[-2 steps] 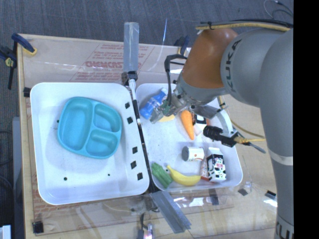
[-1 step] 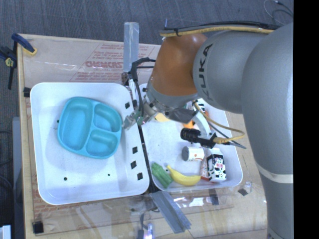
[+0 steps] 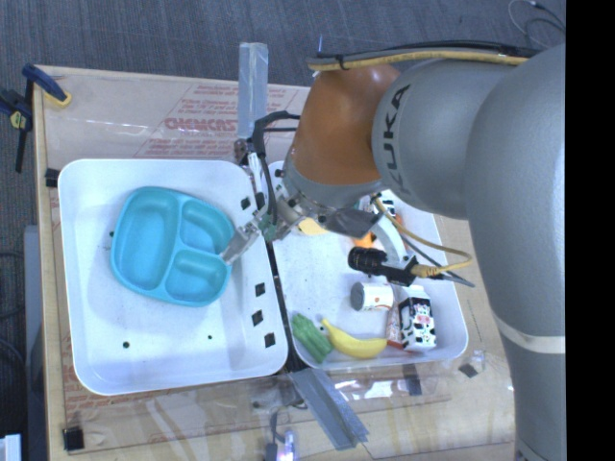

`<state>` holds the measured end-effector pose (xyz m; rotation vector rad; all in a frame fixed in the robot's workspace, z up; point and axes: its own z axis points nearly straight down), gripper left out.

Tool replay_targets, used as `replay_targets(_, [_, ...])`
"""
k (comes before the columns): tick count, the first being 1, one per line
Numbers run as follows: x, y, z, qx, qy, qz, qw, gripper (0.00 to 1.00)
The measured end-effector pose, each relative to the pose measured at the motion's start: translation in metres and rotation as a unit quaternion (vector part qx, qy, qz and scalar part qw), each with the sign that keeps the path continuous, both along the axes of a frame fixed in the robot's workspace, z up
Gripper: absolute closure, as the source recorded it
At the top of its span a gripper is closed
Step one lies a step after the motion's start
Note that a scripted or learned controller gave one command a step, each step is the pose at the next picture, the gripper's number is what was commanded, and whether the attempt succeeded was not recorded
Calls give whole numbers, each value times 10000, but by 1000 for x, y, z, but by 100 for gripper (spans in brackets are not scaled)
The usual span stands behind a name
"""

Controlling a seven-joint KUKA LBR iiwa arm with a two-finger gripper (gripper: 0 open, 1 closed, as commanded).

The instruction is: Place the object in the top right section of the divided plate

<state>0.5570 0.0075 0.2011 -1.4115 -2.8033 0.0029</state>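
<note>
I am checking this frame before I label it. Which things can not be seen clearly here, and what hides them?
- gripper: too small and blurred in the camera view to tell if open or holding anything.
- yellow object: mostly hidden under the arm's wrist; identity unclear.
- right bin: its upper part is covered by the arm.
- green item beside the banana: too small to identify.
- carton: print unreadable.

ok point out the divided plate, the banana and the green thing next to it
divided plate (image 3: pixel 144 248): camera view, floor of its large left section
banana (image 3: pixel 354 342): camera view, middle of its curved yellow body
green thing (image 3: pixel 309 335): camera view, centre of its top surface, just left of the banana
</note>
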Motion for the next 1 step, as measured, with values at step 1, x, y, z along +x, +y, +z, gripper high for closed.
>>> replay_targets(1, [1, 0, 10, -3, -1, 22, 10000, 100])
